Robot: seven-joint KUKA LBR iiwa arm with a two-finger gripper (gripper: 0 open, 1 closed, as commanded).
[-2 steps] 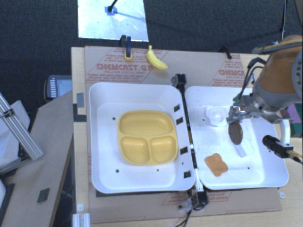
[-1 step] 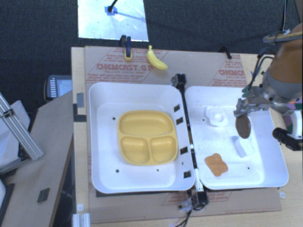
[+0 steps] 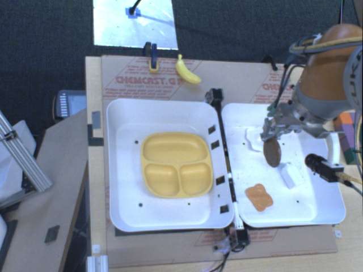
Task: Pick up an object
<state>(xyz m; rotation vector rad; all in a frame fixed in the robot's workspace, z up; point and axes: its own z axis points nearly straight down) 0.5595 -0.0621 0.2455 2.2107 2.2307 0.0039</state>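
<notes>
- Claw [image 3: 271, 136] sits over the upper middle of the right bin [image 3: 323, 211], with a brown oval object [image 3: 273, 152] hanging directly beneath it; whether the fingers actually pinch that object cannot be told from this slant, nor how wide they stand.
- Judgement: if the brown object is caught, the step in hand is the lift. A straight, slow rise would do it best, since a piece hanging by one end may swing or slip when the arm jerks sideways.
- Neighbours in the same bin: a white scrap [image 3: 253, 140] just left of the claw, a small white block [image 3: 288, 176] lower right of the brown object, and an orange piece [image 3: 259, 198] nearer the front wall, well apart from the claw.
- Edges: the divider [image 3: 223, 152] where the two bins meet lies to the claw's left, with the white scrap between; the far wall of the right bin is close behind.
- Open room: bare bin floor spreads toward the front right corner, and straight up looks free.
- Left bin [image 3: 122, 169] carries a yellow compartment tray [image 3: 176, 164]; a banana [image 3: 187, 71] lies on the desk [image 3: 142, 79] beyond both bins, out of the way.
</notes>
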